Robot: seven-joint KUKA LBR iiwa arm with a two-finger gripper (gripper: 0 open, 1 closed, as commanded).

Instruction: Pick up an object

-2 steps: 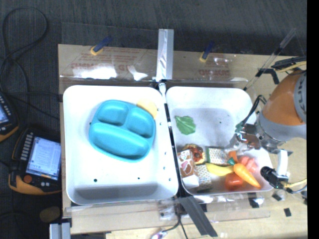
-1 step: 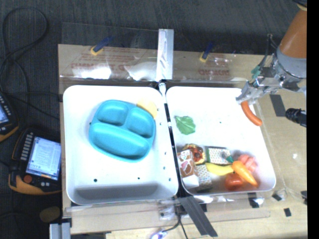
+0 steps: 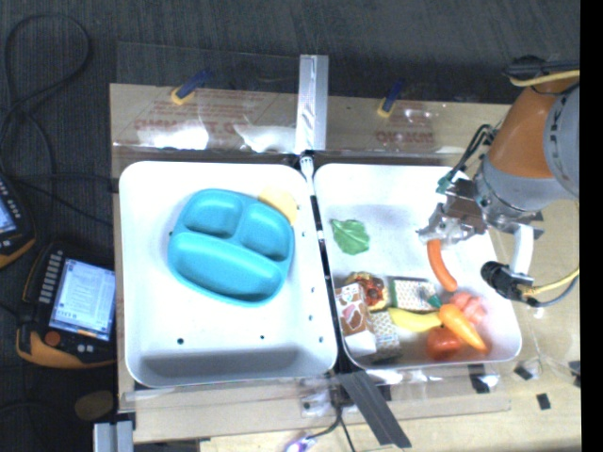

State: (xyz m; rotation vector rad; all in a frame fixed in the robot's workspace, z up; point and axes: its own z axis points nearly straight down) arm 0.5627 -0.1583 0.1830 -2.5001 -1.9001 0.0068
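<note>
Bins sit side by side on the counter (image 3: 141, 111); the left bin (image 3: 151, 347) carries a blue tray (image 3: 231, 245) with a small yellow piece (image 3: 280, 202) at its upper right edge; the right bin (image 3: 396, 182) carries the clutter. The arm (image 3: 532, 144) reaches in from the right, and the tool (image 3: 450, 222) hangs over the right bin's upper right part; whether it is released or clenched I cannot tell, since the wrist hides the tip.

An orange sausage (image 3: 440, 266) shows directly below the tool, its upper end at or touching the tip; its long axis runs from there down and slightly right, curving toward the pile. I cannot tell whether it is gripped or merely lies in the bin under the tool. It looks like the thing being tried for, being far nearer the tool than anything else.

The rest lies further toward the near wall: a carrot (image 3: 462, 323) and a red piece (image 3: 441, 345) at the lower right, a banana (image 3: 415, 319) just beside them, small printed boxes (image 3: 367, 309) left of that; a green leaf (image 3: 351, 236) lies alone, well apart to the tool's left.

Judged from this, a grasp turns on the jaws closing across the sausage's narrow width, not along its length; a lift would show whether it comes up.
</note>
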